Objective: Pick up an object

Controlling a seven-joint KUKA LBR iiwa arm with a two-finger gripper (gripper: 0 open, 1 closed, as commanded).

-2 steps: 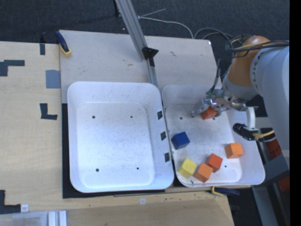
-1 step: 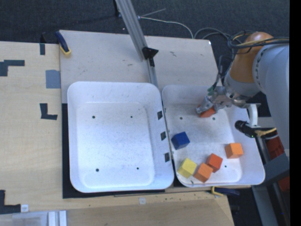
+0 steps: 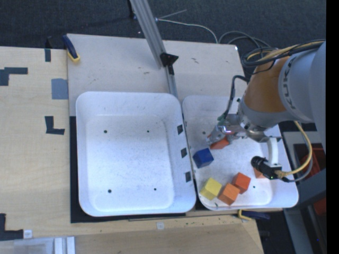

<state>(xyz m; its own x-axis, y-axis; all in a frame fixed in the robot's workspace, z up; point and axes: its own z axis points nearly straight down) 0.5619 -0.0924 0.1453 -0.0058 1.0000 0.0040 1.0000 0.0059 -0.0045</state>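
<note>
Bench and floor viewed from above at a slant.

A dark carpeted floor point(image 3: 222, 4) fills the top of the frame. Below it lies a pale grey board point(image 3: 116, 62), its surface scuffed, and to the left a light wood-grain tabletop point(image 3: 32, 157) marked with dark blue-grey tape pieces point(image 3: 59, 88). A silver metal pole point(image 3: 150, 25) slants down from the upper middle to a black bracket point(image 3: 168, 60) on the board. A blue and yellow clamp point(image 3: 71, 49) grips the board's upper left corner. Thin cables point(image 3: 212, 33) trail over the floor at upper right. Lighting is even, with soft shadows.
</note>
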